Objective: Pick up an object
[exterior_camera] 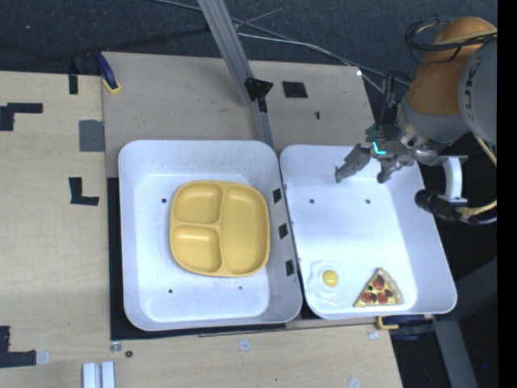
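A toy fried egg (325,280) and a toy pizza slice (378,290) lie side by side at the near end of the right bin (355,225). My gripper (365,170) hangs over the far end of that bin, well away from both. Its two fingers are spread apart with nothing between them, so it is open. A yellow divided plate (220,228) rests in the middle of the left bin (145,241).
A slanted metal pole (234,47) rises from behind the bins. Cables run across the dark floor at the back. A wooden benchtop (48,217) surrounds the bins, with black tape marks on the left.
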Motion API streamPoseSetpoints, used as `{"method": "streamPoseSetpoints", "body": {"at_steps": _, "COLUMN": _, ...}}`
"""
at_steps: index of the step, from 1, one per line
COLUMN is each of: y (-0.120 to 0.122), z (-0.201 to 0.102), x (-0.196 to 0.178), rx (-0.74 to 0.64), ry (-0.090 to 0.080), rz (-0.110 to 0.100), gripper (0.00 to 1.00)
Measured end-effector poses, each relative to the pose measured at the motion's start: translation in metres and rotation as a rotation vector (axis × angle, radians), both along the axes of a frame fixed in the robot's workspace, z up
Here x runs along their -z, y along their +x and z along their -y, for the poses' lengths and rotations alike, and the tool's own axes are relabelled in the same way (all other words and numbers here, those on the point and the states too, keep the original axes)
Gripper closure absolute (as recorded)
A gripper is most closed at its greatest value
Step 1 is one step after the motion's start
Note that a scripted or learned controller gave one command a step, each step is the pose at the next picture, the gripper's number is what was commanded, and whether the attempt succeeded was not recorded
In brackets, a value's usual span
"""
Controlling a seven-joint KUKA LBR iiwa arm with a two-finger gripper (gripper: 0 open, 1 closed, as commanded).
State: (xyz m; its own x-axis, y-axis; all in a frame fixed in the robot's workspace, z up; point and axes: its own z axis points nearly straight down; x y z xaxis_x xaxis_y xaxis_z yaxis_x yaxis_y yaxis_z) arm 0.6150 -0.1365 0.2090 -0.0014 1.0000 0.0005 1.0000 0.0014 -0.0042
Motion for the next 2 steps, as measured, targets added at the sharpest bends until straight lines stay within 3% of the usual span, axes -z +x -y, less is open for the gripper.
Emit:
{"method": "streamPoseSetpoints", "body": {"at_steps": 1, "y": 0.001, "z": 0.000, "x": -0.001, "rx": 0.000, "ry": -0.001, "rz": 0.003, "gripper": 0.00}}
{"method": "streamPoseSetpoints", "body": {"at_steps": 2, "y": -0.002, "z": -0.001, "x": 0.042, "rx": 0.000, "ry": -0.001, "rz": -0.001, "gripper": 0.00}}
